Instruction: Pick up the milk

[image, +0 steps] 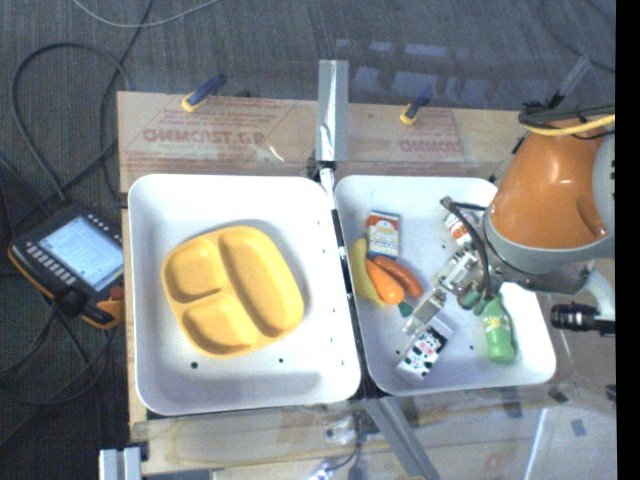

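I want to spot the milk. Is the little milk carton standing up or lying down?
Lying down. The milk carton, white with black patches, rests flat on its side on the floor of the right bin, just below the claw.

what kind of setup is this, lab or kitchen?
Likely a robot lab bench: a teach pendant lies on carpet beside it, clamps pin down a board, and two white bins hold toy food and a yellow tray.

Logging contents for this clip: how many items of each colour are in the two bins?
Yellow: 2, the divided tray in the left bin and a banana in the right bin.
Orange: 2, a carton and a carrot.
Green: 1, a bottle.
White with black patches: 1, the milk carton.
Total: 6
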Robot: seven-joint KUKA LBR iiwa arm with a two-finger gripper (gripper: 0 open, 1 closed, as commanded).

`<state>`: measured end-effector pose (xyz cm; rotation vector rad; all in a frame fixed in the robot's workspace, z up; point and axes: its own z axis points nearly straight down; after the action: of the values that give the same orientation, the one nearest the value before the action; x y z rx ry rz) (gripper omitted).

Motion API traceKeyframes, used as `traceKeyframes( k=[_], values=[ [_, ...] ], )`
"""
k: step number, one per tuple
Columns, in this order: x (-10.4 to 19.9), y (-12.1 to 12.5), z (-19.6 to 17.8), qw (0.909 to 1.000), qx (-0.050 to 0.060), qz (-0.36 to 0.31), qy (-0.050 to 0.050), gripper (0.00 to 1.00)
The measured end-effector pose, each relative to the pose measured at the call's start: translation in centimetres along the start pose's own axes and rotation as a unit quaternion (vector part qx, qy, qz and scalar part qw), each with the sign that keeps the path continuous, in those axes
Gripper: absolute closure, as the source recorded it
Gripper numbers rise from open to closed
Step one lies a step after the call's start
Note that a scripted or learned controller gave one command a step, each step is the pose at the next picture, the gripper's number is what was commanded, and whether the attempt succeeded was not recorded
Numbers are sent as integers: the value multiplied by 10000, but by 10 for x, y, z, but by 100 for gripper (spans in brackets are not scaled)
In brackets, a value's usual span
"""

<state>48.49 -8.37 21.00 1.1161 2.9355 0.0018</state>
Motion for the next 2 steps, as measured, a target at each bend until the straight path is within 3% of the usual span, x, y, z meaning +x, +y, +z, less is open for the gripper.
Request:
traceKeyframes(
  k=[1, 2],
  values=[
    [-24, -15, 118, 9991, -14, -419, -34, 0],
    [-25, -12, 107, 9991, -41, -419, -42, 100]
  ],
)
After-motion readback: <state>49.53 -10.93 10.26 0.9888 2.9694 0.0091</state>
